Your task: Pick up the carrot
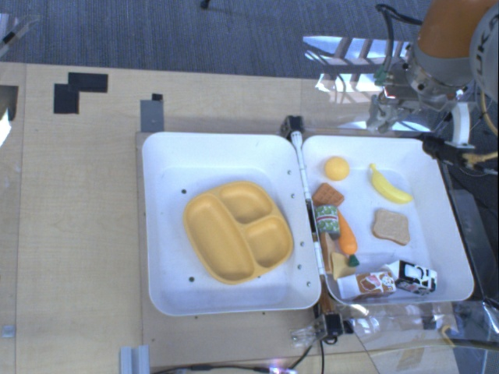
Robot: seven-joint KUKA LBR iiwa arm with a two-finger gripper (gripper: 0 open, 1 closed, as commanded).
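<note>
Wooden bench point(78, 232) carries two white bins: left bin point(168, 287) holds a yellow divided tray point(236, 231), right bin point(444, 209) holds the food. Carrot point(346, 234) lies near the right bin's left wall, just beside a small green packet point(327, 220), below a cracker point(328, 195) and an orange ball point(337, 168), with banana point(388, 185), bread slice point(391, 227) and cartons point(396, 280) nearby. Gripper point(390, 109) hangs over the bin's far rim, well apart from the carrot, grasping nothing I can see; can't tell its state.
</note>
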